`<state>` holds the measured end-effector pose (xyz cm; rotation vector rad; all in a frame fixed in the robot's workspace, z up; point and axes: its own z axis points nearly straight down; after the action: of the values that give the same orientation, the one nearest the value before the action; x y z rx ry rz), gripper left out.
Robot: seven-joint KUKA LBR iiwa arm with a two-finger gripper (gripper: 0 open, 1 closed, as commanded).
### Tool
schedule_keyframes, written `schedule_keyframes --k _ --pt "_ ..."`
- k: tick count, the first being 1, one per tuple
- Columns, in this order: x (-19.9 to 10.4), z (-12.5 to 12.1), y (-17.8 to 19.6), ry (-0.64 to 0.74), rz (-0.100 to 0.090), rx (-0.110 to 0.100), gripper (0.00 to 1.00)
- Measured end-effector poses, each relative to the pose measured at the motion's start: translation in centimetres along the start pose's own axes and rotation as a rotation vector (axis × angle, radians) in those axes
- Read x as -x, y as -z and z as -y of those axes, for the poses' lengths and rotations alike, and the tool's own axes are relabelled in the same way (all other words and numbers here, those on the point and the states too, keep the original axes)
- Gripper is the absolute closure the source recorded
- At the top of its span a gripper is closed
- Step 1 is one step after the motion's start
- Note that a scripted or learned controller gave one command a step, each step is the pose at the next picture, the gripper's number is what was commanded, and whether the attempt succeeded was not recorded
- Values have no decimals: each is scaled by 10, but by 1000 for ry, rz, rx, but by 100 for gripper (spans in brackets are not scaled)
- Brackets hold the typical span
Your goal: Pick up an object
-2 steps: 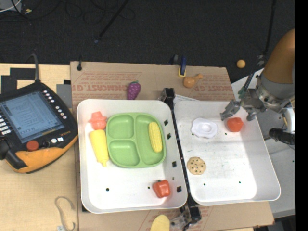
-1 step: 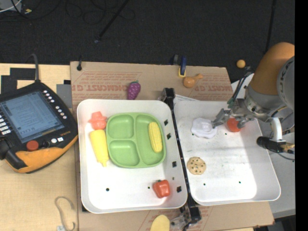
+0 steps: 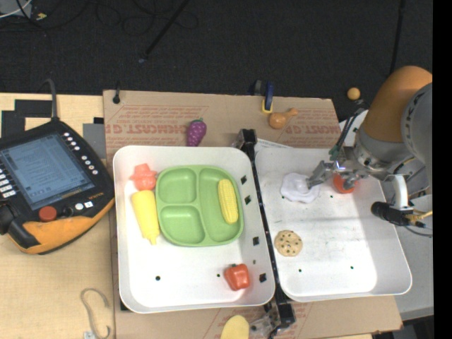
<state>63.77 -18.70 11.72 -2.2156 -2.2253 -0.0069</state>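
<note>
Task object, by judgement: the white crumpled item [image 3: 299, 188] in the right bin [image 3: 381, 277], upper left area. The gripper [image 3: 326, 173] sits just beside its right edge, with a red object [image 3: 345, 183] close behind (partly hidden by the arm). Whether the gripper is open or closed cannot be told. Risk: the soft item slips or bunches aside, or the red object is taken instead.

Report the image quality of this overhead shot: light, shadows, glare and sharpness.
Camera view: even, soft light; the white bins read bright without blown-out glare. Faint shadows lie beside the green tray and the cookie. The dark backdrop at the top is underexposed. Focus is soft overall; the hand over the white cloth is too blurred to resolve detail.
</note>
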Motion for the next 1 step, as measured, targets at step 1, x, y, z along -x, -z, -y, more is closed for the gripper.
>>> schedule_keyframes --k 1 --pt "0 1 7 2 2 -1 100"
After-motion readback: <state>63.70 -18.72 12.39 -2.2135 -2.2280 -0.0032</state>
